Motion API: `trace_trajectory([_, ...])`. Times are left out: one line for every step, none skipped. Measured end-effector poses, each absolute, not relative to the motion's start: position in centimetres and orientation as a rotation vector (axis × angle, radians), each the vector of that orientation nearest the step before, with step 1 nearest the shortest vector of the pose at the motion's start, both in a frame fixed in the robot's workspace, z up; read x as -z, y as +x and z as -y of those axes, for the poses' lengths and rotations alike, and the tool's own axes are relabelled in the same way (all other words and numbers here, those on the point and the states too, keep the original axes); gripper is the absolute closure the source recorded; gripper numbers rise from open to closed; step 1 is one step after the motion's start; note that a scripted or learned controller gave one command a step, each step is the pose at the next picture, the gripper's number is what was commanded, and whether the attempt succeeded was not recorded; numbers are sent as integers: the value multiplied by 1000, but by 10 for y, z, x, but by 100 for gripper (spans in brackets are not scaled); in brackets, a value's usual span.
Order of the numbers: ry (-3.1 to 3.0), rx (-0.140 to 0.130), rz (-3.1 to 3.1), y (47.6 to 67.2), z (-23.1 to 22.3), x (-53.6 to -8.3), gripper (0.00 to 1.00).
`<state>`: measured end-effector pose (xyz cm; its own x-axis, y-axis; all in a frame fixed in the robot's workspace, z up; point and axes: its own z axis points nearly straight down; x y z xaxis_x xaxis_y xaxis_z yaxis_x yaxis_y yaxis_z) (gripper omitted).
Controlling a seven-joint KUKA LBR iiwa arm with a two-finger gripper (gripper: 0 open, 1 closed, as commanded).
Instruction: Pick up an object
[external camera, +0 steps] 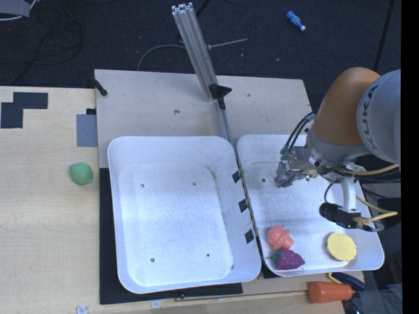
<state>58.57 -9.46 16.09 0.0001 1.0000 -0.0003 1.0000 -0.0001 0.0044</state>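
Observation:
In the right bin (pixel 308 205) lie three objects near its front edge: a pink-orange lumpy toy (pixel 280 237), a purple grape-like toy (pixel 289 260) just in front of it, and a yellow round piece (pixel 342 246) at the front right. My gripper (pixel 284 177) hangs over the upper middle of the right bin, well behind these objects, pointing down with nothing seen between its fingers. The grey arm with its orange band (pixel 347 106) comes in from the right.
The left bin (pixel 173 208) sits beside the right one. A green ball (pixel 81 173) rests on the wooden bench at the left. An orange object (pixel 329 292) lies in front of the right bin. A metal rail (pixel 200 51) slants at the back.

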Motion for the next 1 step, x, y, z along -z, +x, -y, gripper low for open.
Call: trace_trajectory([2221, -3, -2219, 590, 97, -203, 100])
